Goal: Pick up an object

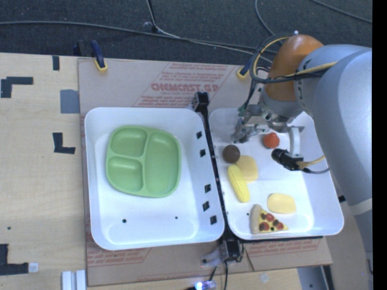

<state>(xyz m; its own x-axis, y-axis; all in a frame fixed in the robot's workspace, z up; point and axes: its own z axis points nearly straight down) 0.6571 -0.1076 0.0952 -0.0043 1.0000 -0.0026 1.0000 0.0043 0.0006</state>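
My arm (338,119) reaches over the right bin (320,222), placing my gripper (242,132) low at the bin's far end. I cannot tell its state or whether it carries anything. The left bin (97,222), beyond the divider, holds a green sectioned plate (144,161). Toy food lies loose for picking: a brown ball (231,154) just beside the gripper, a red tomato (271,140) close by, corn (239,183) and a pizza slice (264,219) farther off. The cardboard underlay (175,83) carries red lettering, partly legible as "CHEMCAST".
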